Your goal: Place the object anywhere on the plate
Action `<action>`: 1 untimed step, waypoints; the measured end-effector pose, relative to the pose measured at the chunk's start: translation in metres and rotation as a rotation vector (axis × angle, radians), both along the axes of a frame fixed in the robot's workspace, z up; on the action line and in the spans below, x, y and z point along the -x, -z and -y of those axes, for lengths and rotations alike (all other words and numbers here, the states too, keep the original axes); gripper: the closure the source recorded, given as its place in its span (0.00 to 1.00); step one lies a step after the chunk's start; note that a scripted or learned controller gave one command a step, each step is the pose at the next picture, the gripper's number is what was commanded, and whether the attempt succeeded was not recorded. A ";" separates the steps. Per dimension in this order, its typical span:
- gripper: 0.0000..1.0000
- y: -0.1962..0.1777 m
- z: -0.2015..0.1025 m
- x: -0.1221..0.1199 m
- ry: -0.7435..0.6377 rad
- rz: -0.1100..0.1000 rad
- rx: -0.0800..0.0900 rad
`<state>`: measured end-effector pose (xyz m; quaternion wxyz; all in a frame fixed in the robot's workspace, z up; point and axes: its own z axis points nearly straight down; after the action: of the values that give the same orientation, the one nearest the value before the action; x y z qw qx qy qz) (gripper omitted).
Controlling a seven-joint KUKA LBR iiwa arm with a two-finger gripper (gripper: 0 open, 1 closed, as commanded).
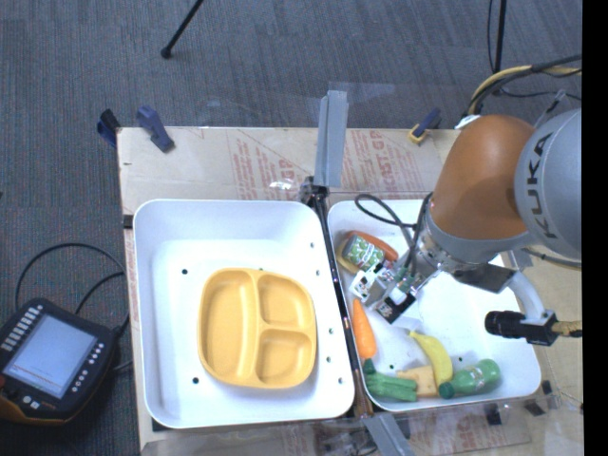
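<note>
Over the right white bin (518,364) the two-finger gripper (385,293) hangs low — whether it grips anything I cannot tell; beside it lie an orange plastic carrot (364,329) and yellow toy banana (432,354), crowded — a grab could slip or snag a neighbour; the yellow three-compartment plate (256,329) waits bare in the left bin (157,255)

A robotics lab: an industrial arm (503,193) marked KUKA reaches over a bench (237,164) bearing two white bins (152,255), set on grey carpet (285,46). A handheld control pad (47,359) lies on the floor off the bench's left edge, with cables (518,74) and a stand leg (190,17) beyond its far edge.
</note>
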<state>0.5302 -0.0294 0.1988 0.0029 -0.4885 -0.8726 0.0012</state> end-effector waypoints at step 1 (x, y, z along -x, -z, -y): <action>1.00 0.010 -0.068 -0.014 -0.343 0.001 -0.001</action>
<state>0.5437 0.0389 0.1887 0.0023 -0.3326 -0.9431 0.0007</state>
